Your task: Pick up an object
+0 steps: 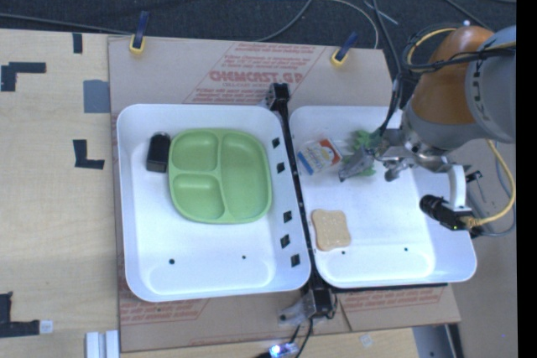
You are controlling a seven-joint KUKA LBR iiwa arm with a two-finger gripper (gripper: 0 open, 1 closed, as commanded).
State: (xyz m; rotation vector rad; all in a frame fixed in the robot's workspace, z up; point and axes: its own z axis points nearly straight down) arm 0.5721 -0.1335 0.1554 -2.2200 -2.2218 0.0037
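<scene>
The jaws (357, 164) hang low in the right bin (419, 264), over a green object (362, 138) near its far wall; whether they are apart or together I cannot tell. A small packet (319, 155) lies just beside, so a closing grip may catch both or nudge either away. The toast slice (331, 229) sits well clear.

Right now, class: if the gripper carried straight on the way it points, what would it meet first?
Probably the small white packet just ahead of the gripper, which points left across the right bin; depth is unclear.
</scene>
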